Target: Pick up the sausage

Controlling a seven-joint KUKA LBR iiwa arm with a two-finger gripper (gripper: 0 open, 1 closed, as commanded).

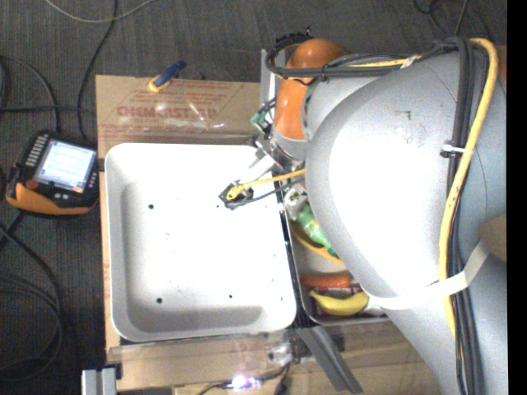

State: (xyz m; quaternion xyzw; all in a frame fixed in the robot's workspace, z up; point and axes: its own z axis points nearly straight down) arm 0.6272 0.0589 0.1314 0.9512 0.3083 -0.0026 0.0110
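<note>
The arm [395, 163] is a smooth grey shell with a rounded orange band [306, 64] above the wrist, and it covers most of the right bin [306, 313]. The gripper [265, 142] sits at the wall between the two bins, largely masked by the wrist; whether it is apart or together cannot be told. The sausage [329, 282] lies in the right bin, well away from the gripper toward the bottom edge of the view and slightly to its right. It is a reddish-brown cylinder with its long axis running left to right, and its right end is hidden under the arm. A curved yellow banana [339, 303] lies just beside it on the side away from the gripper. The left bin [165, 245], left of the gripper, is matte white plastic with rounded corners. Beyond it, the cardboard sheet [181, 109] carries red printing that cannot be read.
</note>
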